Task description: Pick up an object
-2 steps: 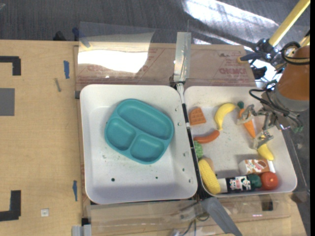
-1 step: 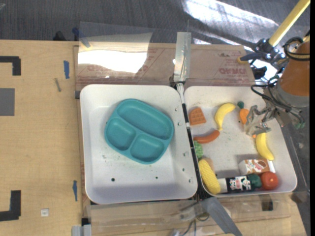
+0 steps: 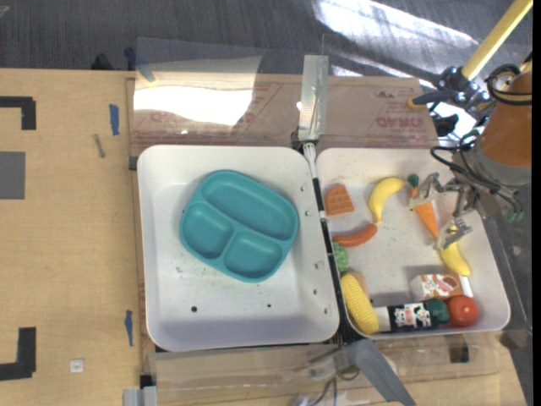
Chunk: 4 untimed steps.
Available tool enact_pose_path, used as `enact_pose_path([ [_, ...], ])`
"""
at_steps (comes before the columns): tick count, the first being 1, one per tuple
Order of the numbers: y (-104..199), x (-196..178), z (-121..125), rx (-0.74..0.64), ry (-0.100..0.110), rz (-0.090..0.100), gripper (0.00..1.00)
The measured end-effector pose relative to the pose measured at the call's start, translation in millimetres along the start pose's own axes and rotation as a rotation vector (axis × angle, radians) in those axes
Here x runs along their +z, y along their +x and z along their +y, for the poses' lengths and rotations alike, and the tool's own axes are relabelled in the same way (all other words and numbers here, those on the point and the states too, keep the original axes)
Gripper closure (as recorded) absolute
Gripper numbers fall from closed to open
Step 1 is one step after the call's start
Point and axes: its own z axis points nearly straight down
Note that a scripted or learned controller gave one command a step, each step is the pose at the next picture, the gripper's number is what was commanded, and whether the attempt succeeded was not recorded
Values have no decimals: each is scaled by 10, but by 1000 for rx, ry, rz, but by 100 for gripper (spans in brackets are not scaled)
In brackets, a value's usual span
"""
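My gripper (image 3: 445, 205) hangs open over the right side of the right bin (image 3: 499, 299), with nothing held between its fingers. An orange carrot (image 3: 427, 217) lies in the bin just under and beside its left finger. A small yellow fruit (image 3: 455, 259) lies just below the gripper. Further left in that bin are a banana (image 3: 385, 197), an orange waffle-like piece (image 3: 338, 200) and a red sausage (image 3: 356, 235). Along the bin's front lie a corn cob (image 3: 359, 304), a dark bottle (image 3: 414, 315), a small carton (image 3: 436, 286) and a red tomato (image 3: 462, 310).
The left bin (image 3: 169, 311) holds a teal divided plate (image 3: 241, 225). A raised divider (image 3: 321, 227) separates the two bins. A clear panel (image 3: 313, 100) stands behind them. The arm's orange band (image 3: 511, 134) is at the right edge.
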Motion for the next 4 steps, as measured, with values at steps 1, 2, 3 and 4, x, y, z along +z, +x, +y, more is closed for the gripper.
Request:
enact_pose_path([
  [1, 21, 133, 151, 15, -7, 12, 0],
  [2, -25, -13, 140, 15, -2, -1, 100],
  [3, -20, 0, 144, 15, -3, 1, 0],
  [4, -48, -128, 134, 16, 2, -8, 100],
])
